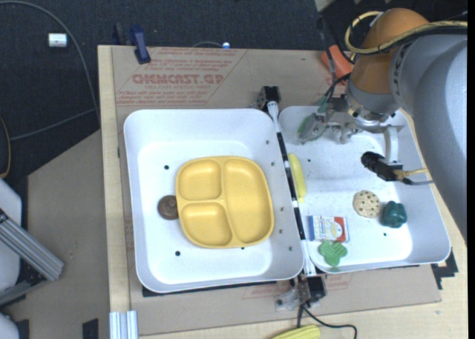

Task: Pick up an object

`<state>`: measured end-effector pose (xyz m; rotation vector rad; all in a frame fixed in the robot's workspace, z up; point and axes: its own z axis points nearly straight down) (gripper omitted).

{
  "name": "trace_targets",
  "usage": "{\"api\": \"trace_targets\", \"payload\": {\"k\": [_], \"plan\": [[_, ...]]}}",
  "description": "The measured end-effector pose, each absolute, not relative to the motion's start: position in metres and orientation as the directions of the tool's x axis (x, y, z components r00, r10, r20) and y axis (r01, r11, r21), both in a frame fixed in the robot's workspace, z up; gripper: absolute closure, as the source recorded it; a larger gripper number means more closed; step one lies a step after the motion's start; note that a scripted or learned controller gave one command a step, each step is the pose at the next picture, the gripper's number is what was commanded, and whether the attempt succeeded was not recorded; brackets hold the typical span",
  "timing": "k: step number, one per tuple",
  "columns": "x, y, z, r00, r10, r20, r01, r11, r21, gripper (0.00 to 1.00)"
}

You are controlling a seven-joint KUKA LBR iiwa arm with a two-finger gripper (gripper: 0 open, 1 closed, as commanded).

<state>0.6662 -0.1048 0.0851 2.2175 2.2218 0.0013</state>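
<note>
Hanging over the 11 o'clock corner of the right-hand shallow white bin [415, 248], the metal two-finger gripper [324, 128] sits below the grey arm's orange band [386, 44]; from this slant I cannot tell whether the claw is wide, narrow or holding anything. The loose things in that bin lie apart from the gripper. A long yellow banana-shaped toy [297, 174] lies along the bin's 9 o'clock wall. A round beige speckled biscuit [365, 203] rests near the middle, with a lumpy dark green plastic toy [393, 214] just beside it at its 4 o'clock. A small white card with red and blue print [327, 227] lies toward 7 o'clock, and a pale green leafy toy [332, 253] touches the card's 6 o'clock edge. The left-hand shallow white bin [141, 137] holds a yellow three-compartment plastic plate [224, 202] at its centre, with a round brown disc [168, 207] against the plate's 9 o'clock rim.
</note>
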Motion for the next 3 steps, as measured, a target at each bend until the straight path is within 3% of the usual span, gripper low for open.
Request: {"api": "trace_targets", "payload": {"k": [3], "plan": [[0.6666, -0.1030, 0.0850, 0.000, 1.000, -0.002, 1.000, 0.000, 0.001, 0.00]]}}
